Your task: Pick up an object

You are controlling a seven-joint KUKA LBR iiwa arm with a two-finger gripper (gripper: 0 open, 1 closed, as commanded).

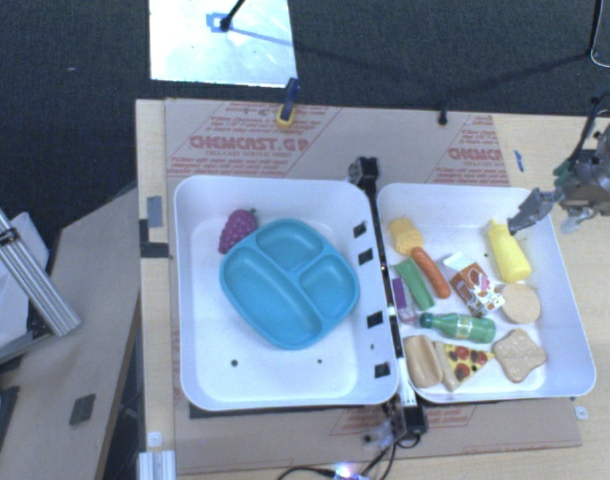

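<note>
At the right rim of the right bin point(575, 353), the hand point(545, 206) was seen poised just beyond the yellow bottle point(508, 251), nothing held in it; whether it was spread or pressed together could not be told. The approach step was judged to be in hand, no object having been lifted. Left of the yellow bottle lay the carton point(476, 285) and the carrot point(431, 272). A descent over the yellow bottle, then a closing upon it, was judged to be called for next
</note>
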